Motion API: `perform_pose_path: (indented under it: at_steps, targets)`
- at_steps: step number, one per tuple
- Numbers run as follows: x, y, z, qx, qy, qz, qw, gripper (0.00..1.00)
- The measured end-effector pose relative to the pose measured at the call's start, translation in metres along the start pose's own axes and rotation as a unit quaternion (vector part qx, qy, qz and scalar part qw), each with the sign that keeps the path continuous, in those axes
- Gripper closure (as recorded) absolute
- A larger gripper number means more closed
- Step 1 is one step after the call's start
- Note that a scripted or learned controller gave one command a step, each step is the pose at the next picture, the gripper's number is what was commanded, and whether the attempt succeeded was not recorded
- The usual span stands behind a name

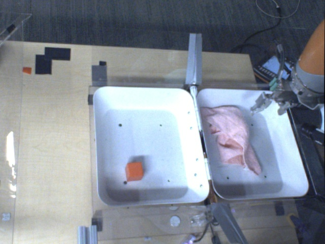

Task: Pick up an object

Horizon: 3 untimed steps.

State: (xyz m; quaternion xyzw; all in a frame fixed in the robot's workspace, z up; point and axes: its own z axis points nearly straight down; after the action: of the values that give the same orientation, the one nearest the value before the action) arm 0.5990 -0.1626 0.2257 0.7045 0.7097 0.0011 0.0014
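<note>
Fingers (270,101) look spread open, holding nothing; crumpled pink cloth (232,142) lies just down-left of them, long axis running diagonally.

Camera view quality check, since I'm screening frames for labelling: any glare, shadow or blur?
Camera view: bright glare streak on the bench at left; the orange block casts a small shadow in the left bin; the gripper looks soft and blurred; the pink cloth is evenly lit.
</note>
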Motion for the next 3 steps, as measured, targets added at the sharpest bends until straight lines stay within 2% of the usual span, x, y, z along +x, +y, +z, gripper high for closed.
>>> perform_pose_path:
  at_steps: [1, 2, 3]
  targets:
    - [0.003, -0.015, 0.128, -0.001, 0.000, -0.076, 0.9971, 0.00]
    - [-0.008, -0.086, 0.134, -0.007, -0.002, -0.130, 0.9915, 0.00]
    - [-0.007, -0.082, 0.122, -0.012, -0.004, -0.131, 0.9914, 1.00]
